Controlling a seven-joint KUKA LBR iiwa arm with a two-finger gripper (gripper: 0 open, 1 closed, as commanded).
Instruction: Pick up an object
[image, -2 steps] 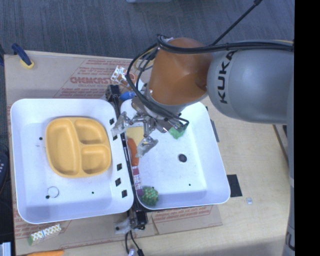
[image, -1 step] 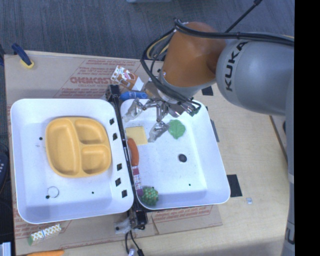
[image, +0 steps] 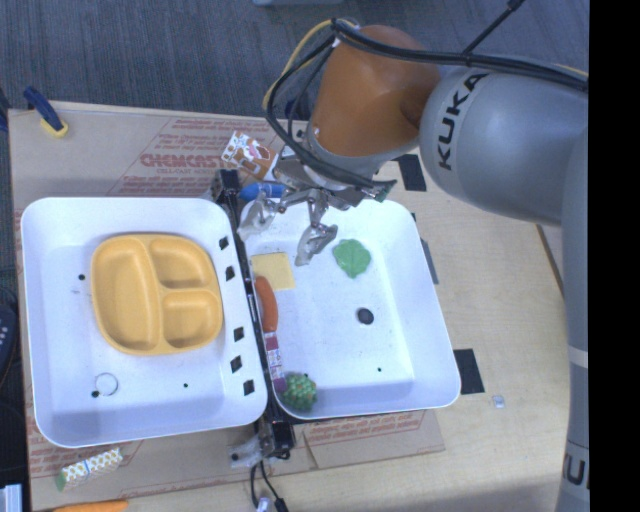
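My gripper (image: 287, 226) hangs over the back left part of the right bin (image: 400, 340), its two metal fingers (image: 315, 240) spread apart with nothing between them. Just below it a yellow cheese slice (image: 274, 271) lies flat on the bin floor. A green leafy piece (image: 351, 257) sits to the right of the fingers. An orange sausage-like object (image: 265, 301) lies along the bin's left wall, and a green broccoli piece (image: 298, 390) rests in the front left corner.
The left bin (image: 60, 400) holds a yellow divided plate (image: 157, 291) and a small clear ring (image: 105, 383). A small dark spot (image: 365, 317) marks the right bin's floor. A black clip strip runs between the bins. Cardboard lies under both bins.
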